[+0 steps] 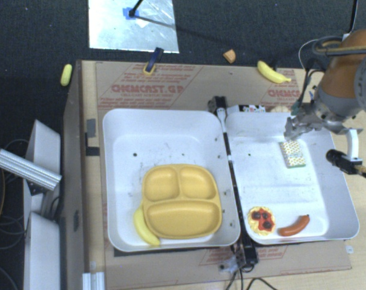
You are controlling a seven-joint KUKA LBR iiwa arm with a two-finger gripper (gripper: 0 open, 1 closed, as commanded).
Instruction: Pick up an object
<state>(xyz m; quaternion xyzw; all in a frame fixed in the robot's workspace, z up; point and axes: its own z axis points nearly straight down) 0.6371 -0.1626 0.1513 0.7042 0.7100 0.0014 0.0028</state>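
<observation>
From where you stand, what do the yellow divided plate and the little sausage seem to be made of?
The divided plate looks like moulded plastic: one even yellow, rounded rims, a soft sheen. The sausage in the right bin seems to be toy plastic or rubber, uniformly orange-red and smooth, though it is too small to be sure.

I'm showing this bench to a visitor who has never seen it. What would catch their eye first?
Probably the big yellow divided plate in the left bin, with a banana lying against its lower left edge. Next, the grey and orange arm on the right, its gripper just above a small patterned sponge in the right bin. A toy pizza and a sausage lie near that bin's front.
</observation>
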